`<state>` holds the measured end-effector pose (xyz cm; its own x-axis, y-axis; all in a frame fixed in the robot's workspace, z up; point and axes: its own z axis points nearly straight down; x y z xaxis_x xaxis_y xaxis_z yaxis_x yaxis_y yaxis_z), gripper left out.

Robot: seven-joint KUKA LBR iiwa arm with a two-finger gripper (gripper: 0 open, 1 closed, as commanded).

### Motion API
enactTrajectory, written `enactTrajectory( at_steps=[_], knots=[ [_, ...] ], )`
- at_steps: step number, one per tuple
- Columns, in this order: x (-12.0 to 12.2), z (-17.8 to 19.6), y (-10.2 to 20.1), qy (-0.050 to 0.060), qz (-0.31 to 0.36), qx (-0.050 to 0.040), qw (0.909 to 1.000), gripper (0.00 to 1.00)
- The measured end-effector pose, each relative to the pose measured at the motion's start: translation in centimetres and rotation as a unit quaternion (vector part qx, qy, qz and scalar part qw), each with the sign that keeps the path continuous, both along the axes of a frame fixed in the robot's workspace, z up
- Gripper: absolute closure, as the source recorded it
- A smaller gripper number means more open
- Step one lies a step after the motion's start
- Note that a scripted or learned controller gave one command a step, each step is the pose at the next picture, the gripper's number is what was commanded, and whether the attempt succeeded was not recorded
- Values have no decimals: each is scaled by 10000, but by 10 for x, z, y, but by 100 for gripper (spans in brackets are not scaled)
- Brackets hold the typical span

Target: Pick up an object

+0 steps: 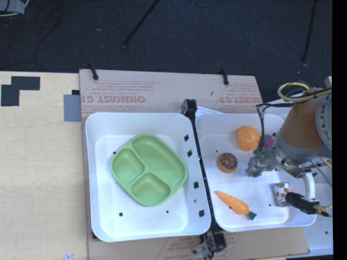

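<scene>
The right bin (pixel 255 221) holds an orange ball (pixel 248 138), a brown doughnut with sprinkles (pixel 227 162), a toy carrot (pixel 234 202) near the front, and a small shiny wrapped item (pixel 281 193) at the right. A small purple thing (pixel 267 142) peeks out beside the arm. My gripper (pixel 256 167) reaches in from the right and is low in the bin, just right of the doughnut and below the ball. Nothing shows between its fingers.
The left bin (pixel 103 215) holds a green three-compartment plate (pixel 149 169). A black divider (pixel 196 167) runs between the bins. Cardboard lies under both bins, with a wooden bench top to the left. Cables hang around the arm at the right.
</scene>
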<state>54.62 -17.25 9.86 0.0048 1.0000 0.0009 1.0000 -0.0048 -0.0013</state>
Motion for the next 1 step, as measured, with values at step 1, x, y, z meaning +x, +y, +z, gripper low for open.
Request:
enactTrajectory(
  at_steps=[1],
  knots=[
    [-4,45,-7,-12,-4,-7,10000,100]
  ],
)
